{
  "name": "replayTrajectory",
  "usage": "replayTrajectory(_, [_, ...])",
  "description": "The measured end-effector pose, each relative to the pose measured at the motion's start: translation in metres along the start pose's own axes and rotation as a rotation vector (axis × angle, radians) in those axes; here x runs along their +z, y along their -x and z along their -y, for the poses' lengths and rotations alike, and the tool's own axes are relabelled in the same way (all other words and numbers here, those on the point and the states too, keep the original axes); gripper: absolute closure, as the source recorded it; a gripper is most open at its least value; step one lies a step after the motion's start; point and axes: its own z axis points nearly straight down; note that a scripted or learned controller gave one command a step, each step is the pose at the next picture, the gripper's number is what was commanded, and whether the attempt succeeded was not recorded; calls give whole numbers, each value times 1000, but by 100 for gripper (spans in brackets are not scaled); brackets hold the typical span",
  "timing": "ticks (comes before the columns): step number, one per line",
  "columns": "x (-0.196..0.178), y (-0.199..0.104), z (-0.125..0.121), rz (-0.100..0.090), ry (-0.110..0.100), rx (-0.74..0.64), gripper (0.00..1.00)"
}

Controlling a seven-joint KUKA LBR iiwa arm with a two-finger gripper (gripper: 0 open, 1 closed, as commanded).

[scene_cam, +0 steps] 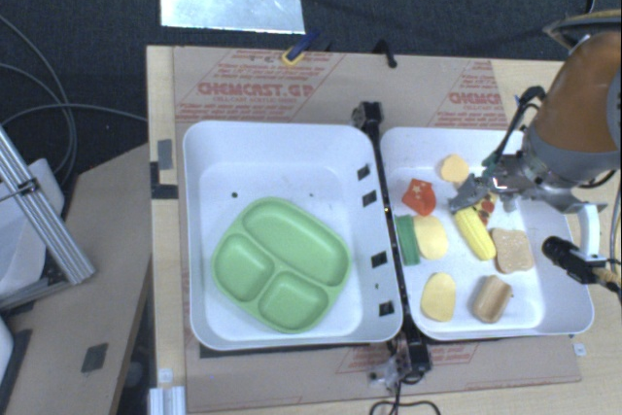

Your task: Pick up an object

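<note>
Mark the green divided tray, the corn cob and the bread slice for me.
Green divided tray (pixel 281 263): camera view, ridge where its compartments meet.
Corn cob (pixel 474 231): camera view, middle of the yellow cob.
Bread slice (pixel 512 250): camera view, centre of its top face.

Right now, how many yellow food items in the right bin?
4 visible: a round piece at the back, the corn by the gripper, one piece beside the green item, one at the front. The arm may hide more.
</note>
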Motion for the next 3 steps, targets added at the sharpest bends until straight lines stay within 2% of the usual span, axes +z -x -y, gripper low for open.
replayTrajectory(1, [89,-8,71,-3,-12,4,0])
replayTrajectory(2, [24,-34,46,0,7,-4,0])
replayTrajectory(3, [-49,-12,65,3,8,3,0])
